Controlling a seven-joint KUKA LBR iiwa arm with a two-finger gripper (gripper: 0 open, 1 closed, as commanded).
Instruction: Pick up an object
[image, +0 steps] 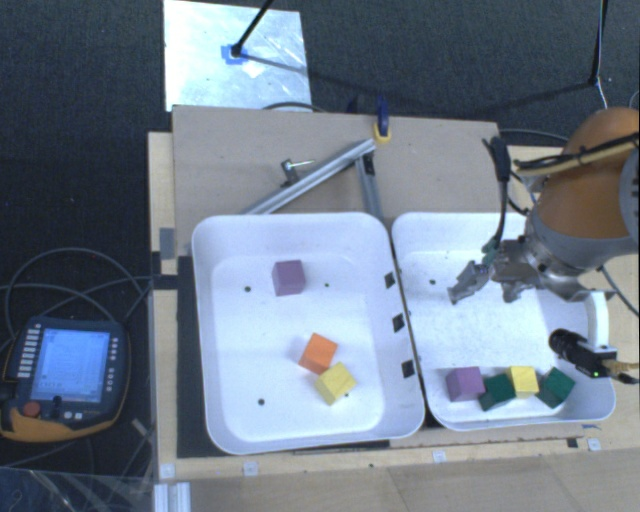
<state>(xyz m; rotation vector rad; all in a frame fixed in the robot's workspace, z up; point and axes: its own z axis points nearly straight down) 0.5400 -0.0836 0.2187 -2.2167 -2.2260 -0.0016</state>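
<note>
blocks lie in both bins, small wooden-looking cubes with matte painted faces. the left bin (215, 300) holds three: a purple block (288, 277) toward its far edge, sitting alone, and an orange block (318, 352) nearer the middle with a yellow block (336, 382) touching its near right corner, both turned at an angle to the bin walls. the right bin (420, 250) holds four, bunched in a row along its near edge: a second purple block (464, 383), a dark green block (495, 390) just beside it, a second yellow block (524, 379) against that, and another green block (556, 386) close to the near right corner. the gripper (482, 283) hangs over the middle of the right bin, well apart from that row, with the grey arm and its orange band (592, 190) reaching in over the bin's right edge. its fingers are spread apart with nothing between them. a metal bar (310, 178) lies aslant on the bench beyond the far edge of the left bin, and a handheld control pendant (65, 375) rests on the floor left of the bench.
</note>
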